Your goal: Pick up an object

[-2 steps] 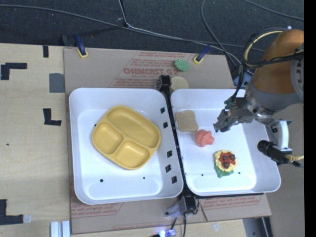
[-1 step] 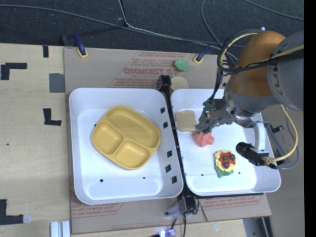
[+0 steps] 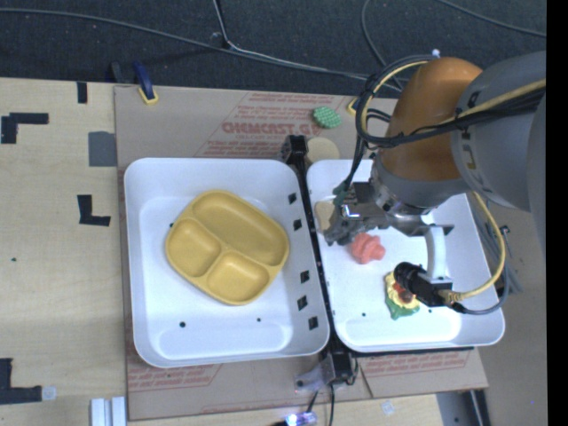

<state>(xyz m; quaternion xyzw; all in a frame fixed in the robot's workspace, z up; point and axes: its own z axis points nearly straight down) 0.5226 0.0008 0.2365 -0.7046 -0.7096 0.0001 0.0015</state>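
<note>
From above, 2 white bins side by side: left bin (image 3: 142, 238) holding a yellow 3-compartment tray (image 3: 227, 246) near centre, right bin (image 3: 470, 331) with the gripper (image 3: 342, 223) low at 9 o'clock, finger spread impossible to tell, pink object (image 3: 366, 249) just beside it at 4 o'clock, yellow-and-red toy (image 3: 401, 296) toward 5 o'clock.

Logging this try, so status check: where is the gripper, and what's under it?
Gripper low over right bin, near its left wall. Pink object just beside it, not gripped. Yellow-green object nearer the front. Yellow divided plate in left bin.
</note>
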